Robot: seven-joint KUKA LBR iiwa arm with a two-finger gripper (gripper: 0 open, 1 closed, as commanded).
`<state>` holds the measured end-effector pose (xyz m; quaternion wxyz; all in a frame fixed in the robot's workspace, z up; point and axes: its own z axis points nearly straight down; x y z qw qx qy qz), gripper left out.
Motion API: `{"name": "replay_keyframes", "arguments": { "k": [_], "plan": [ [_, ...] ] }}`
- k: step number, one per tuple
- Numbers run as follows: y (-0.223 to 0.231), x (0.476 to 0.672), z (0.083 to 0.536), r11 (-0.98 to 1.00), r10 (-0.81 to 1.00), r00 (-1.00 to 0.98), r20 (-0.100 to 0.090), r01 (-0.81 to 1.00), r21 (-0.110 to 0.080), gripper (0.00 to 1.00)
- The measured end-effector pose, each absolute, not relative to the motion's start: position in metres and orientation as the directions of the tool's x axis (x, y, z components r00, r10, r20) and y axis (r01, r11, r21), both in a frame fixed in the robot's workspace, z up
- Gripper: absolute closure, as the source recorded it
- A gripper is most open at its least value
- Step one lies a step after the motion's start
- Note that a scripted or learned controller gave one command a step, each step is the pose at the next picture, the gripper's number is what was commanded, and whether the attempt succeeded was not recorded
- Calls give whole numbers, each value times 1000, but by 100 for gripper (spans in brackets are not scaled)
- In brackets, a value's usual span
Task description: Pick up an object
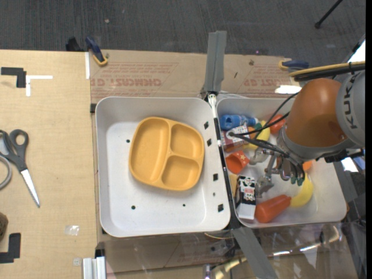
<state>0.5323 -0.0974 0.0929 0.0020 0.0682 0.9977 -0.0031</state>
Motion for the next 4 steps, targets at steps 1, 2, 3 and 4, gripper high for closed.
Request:
{"name": "replay_keyframes", "arguments": {
  "k": [1, 2, 3, 4],
  "plan": [
    [-100, 490, 100, 927, 376, -926, -40, 376, 11, 0],
    [-114, 620, 92, 949, 316, -949, -2, 316, 0, 0],
    [-126, 645, 90, 860, 510, -860, 14, 510, -6, 0],
    [-189, 570, 93, 921, 390, -921, -3, 390, 0, 0]
  ]
}}
